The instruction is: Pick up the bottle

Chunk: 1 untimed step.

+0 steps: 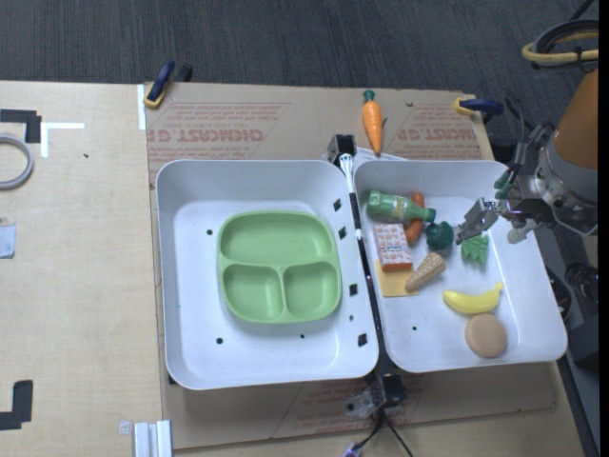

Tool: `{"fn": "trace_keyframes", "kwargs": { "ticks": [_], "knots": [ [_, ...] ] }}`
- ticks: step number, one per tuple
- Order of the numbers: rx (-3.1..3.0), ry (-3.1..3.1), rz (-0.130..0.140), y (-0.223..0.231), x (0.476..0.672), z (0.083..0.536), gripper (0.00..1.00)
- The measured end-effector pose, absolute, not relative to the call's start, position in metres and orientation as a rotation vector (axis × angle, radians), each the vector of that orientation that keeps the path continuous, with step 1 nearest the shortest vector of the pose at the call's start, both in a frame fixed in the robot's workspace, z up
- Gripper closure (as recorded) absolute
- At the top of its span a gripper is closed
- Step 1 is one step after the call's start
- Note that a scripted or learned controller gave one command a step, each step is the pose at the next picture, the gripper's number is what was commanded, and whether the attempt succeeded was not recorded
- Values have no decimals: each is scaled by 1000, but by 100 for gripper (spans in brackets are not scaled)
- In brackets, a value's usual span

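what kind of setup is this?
Likely a robot pick-and-place test bench: two shallow white bins clamped on cardboard, toy food like a yellow plastic banana, and a grey arm's gripper.

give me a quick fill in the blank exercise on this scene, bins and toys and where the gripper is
1. The green divided plate lies in the ____ bin of the camera view.
2. The green bottle lies on its ____ in the right bin.
3. The yellow banana lies just above the round ____ bun.
4. The carrot lies on the ____ outside both bins.

The gripper hangs over the right bin, to the right of the bottle.

Missing words: left; side; tan; cardboard
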<state>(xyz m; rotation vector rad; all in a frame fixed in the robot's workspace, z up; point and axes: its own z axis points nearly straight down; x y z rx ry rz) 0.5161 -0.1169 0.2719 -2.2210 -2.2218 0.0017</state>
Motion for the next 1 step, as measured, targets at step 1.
{"fn": "trace_keyframes", "kwargs": {
  "ticks": [1],
  "knots": [
    [-2222,-2221,3,-117,516,281,100]
  ]
}}
